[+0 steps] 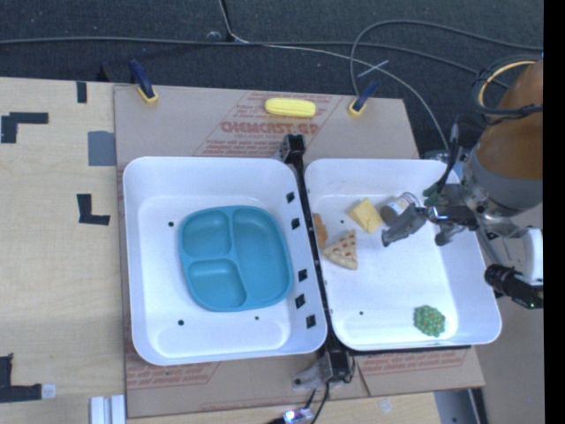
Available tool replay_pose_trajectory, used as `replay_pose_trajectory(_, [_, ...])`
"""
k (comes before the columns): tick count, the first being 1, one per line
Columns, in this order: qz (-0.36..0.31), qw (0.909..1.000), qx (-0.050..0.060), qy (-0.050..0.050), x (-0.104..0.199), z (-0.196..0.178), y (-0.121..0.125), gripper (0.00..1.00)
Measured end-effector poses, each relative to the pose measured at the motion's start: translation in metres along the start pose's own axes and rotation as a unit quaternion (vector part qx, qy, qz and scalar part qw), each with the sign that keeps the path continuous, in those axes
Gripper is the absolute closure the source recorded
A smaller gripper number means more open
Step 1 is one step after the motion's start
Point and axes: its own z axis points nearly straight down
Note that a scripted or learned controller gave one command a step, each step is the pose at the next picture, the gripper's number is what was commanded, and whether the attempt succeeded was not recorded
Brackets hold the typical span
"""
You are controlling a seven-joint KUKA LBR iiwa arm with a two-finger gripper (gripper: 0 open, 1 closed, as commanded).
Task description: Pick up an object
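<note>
End effector (399, 220): we saw it low over the right bin, reaching in from the right; we could not tell its state from this angle, and we saw nothing gripped in it.
Arm (512, 148): grey with an orange band, it stood over the right bin's right rim.
Yellow block (365, 215): it lay in the right bin just left of the end effector, very near it; we could not tell whether they touched.
Pizza slice (342, 250): it rested on the bin floor below the yellow block, near the divide between the bins.
Brown piece (320, 230): small, it sat against the right bin's left wall, beside the pizza slice.
Green broccoli (430, 321): it sat near the right bin's front right corner, well apart from the end effector.
Right bin (388, 325): white and shallow.
Left bin (150, 237): it held a blue divided plate (235, 257), lying flat.
Yellow banana (290, 107): it lay on the cardboard behind the bins, on the desk (44, 263).
</note>
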Motion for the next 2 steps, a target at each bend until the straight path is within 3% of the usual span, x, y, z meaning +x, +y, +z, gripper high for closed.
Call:
replay_pose_trajectory(1, [-0.002,1.0000,-0.005,-0.001,0.000,-0.005,0.002,0.00])
replay_pose_trajectory(2, [-0.001,1.0000,-0.003,-0.001,-0.009,0.048,0.007,0.00])
